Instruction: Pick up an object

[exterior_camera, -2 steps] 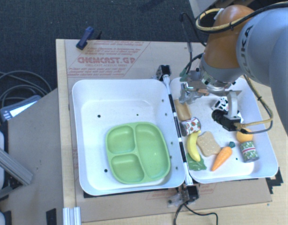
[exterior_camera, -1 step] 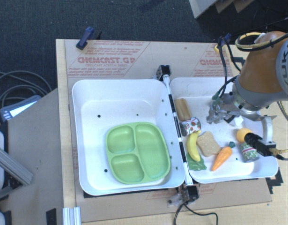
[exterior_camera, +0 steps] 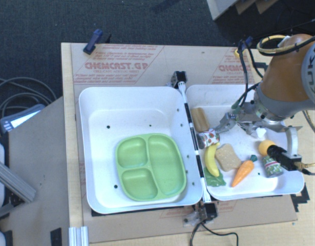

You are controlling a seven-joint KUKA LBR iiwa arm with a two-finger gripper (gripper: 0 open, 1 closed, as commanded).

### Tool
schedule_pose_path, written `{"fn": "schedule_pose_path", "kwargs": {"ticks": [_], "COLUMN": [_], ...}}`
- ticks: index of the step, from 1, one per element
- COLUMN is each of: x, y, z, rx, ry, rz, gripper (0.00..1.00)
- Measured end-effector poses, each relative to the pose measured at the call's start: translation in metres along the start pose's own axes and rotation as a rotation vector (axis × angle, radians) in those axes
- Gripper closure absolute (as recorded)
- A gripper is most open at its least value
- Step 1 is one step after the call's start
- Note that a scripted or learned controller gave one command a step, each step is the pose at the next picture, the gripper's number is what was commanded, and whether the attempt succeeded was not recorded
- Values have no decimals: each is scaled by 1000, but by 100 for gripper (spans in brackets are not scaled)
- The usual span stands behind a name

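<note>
The right bin holds several toy foods. A brown bread roll lies by its left wall, with a small red-and-white can just below it. A yellow banana, a tan slice of bread and an orange carrot lie toward the front, and a small green can sits at the right. My gripper hangs low over the bin's middle, just right of the roll and up-right of the red-and-white can. I see nothing held in it.
The left bin holds a green three-compartment plate. A black clip joins the bins at the back and another sits at the front. A blue clamp lies on the board's far left corner. The arm's orange band rises at the right.
</note>
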State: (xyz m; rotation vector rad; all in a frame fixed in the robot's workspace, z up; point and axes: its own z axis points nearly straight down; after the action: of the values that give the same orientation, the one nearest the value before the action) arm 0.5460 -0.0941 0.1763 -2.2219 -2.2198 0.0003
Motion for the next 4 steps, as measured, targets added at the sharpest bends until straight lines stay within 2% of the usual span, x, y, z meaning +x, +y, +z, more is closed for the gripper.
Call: {"fn": "schedule_pose_path", "kwargs": {"ticks": [1,2,3,4], "x": [-67,-95,-122,-125], "y": [-1,68,72,73], "z": [39,59,92,79], "rx": [1,-1,-1,-7], "ry": [0,-1,7,-1], "rz": [1,-1,-4,-3], "gripper": [0,0,0,100]}}
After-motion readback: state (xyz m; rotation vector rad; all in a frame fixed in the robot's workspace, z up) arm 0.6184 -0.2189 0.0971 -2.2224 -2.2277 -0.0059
